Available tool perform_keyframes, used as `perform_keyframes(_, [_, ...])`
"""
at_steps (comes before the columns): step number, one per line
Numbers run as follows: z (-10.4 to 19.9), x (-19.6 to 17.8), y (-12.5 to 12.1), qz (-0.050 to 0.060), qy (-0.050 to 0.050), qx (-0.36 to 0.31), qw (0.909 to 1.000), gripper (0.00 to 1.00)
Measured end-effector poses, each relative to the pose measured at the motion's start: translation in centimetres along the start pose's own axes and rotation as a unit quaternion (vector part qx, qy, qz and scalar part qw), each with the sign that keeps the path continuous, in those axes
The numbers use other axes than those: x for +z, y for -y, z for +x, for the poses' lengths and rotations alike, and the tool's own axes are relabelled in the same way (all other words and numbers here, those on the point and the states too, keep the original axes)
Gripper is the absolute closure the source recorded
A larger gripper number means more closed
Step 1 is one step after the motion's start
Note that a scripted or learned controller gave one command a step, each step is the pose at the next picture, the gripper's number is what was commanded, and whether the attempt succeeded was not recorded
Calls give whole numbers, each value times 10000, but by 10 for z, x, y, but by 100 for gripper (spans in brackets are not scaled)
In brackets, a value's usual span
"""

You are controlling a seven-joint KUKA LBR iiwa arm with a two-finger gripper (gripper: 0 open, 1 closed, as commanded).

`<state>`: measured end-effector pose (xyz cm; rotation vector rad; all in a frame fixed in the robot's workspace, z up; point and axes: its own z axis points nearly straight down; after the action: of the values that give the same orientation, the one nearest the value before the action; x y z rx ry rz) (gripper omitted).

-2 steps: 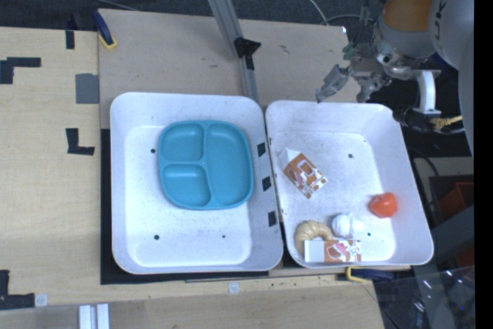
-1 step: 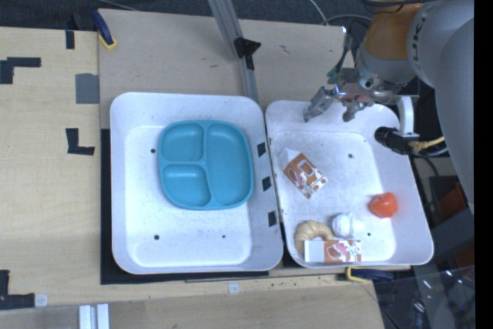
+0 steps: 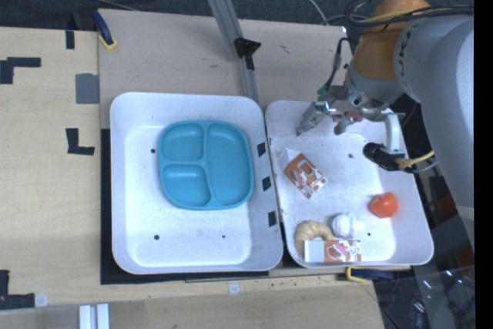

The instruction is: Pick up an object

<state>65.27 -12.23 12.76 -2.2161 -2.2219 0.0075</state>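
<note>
Overhead, right bin (image 3: 286, 113).
My metal claw (image 3: 323, 118): grip state unreadable; near the flat, orange-patterned packet (image 3: 304, 174).

No print is legible on the orange-and-white packet (image 3: 305, 174) (too blurred).

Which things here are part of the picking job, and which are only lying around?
Part of the job:
gripper, over the right bin
orange-white packet
orange ball
croissant
small white thing
flat box

Only lying around:
blue divided plate in the left bin
metal pole
</note>
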Motion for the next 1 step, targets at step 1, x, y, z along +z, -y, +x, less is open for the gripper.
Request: perform_keyframes(1, [1,-13,-1,-20,-2,-8,10000,100])
